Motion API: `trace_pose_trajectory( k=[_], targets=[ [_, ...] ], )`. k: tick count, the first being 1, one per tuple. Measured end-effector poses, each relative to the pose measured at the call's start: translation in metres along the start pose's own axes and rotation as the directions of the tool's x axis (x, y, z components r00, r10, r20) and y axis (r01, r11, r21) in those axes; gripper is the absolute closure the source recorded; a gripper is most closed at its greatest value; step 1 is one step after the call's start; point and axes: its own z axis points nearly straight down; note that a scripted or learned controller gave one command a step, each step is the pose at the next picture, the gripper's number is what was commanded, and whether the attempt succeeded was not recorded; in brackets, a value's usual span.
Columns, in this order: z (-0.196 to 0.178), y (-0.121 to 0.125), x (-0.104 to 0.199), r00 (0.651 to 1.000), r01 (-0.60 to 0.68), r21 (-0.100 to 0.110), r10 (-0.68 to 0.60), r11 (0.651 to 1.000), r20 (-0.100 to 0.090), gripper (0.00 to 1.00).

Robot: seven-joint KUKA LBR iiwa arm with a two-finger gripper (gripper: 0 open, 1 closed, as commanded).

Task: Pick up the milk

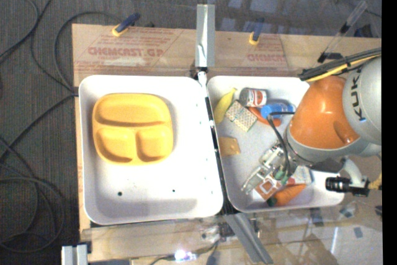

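Observation:
My gripper (265,172) hangs low over the front part of the right bin (248,202), reaching in from the arm's orange wrist (316,118). Right beneath it and partly hidden lies a small white and red object (268,187) that may be the milk carton. I cannot tell whether the gripper touches it or has it between its fingers. An orange carrot (289,194) lies against this object on its right side.
The right bin also holds a banana (223,105), a red and white can (253,97), a blue item (276,111), a checkered wafer (240,116) and a tan toast piece (229,146). A yellow divided tray (133,127) sits in the left bin (149,202).

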Motion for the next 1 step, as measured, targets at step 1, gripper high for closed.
trace_pose_trajectory(
  k=[1],
  targets=[
    [-0.0085,0.0016,0.0007,1.000,0.001,-0.002,-0.001,1.000,-0.002,1.00]
  ],
)
